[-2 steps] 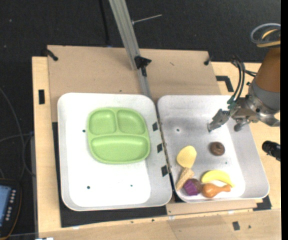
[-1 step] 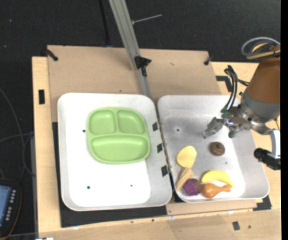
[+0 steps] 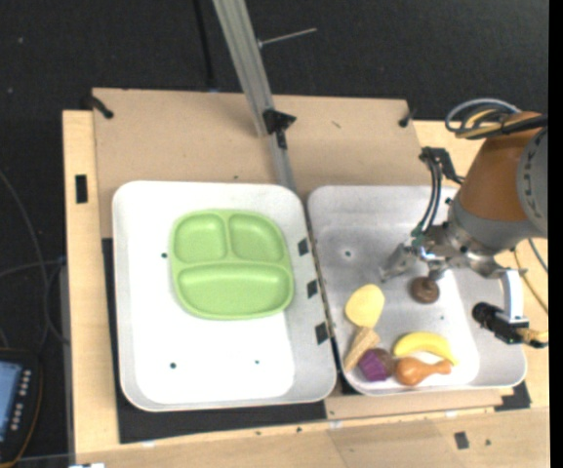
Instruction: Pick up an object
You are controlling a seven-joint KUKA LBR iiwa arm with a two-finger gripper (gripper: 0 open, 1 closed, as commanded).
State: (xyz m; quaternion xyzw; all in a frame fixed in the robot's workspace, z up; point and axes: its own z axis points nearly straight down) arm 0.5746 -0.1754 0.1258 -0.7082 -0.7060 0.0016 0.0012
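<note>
My gripper [image 3: 422, 266] hangs over the back half of the right bin [image 3: 359, 217], its fingers spread apart with nothing between them. Just in front of it a small brown round object [image 3: 423, 290] lies on the bin floor, close under the fingertips. Further forward lie a pale yellow oval piece [image 3: 364, 305], a tan cone-shaped piece [image 3: 360, 343], a purple piece [image 3: 374, 364], a yellow banana [image 3: 425, 345] and an orange-brown drumstick [image 3: 419, 369].
The left bin [image 3: 144, 359] holds a green divided plate [image 3: 230, 264] in its back half. A slanted metal pole [image 3: 252, 76] rises behind the two bins. The objects crowd the right bin's front left corner.
</note>
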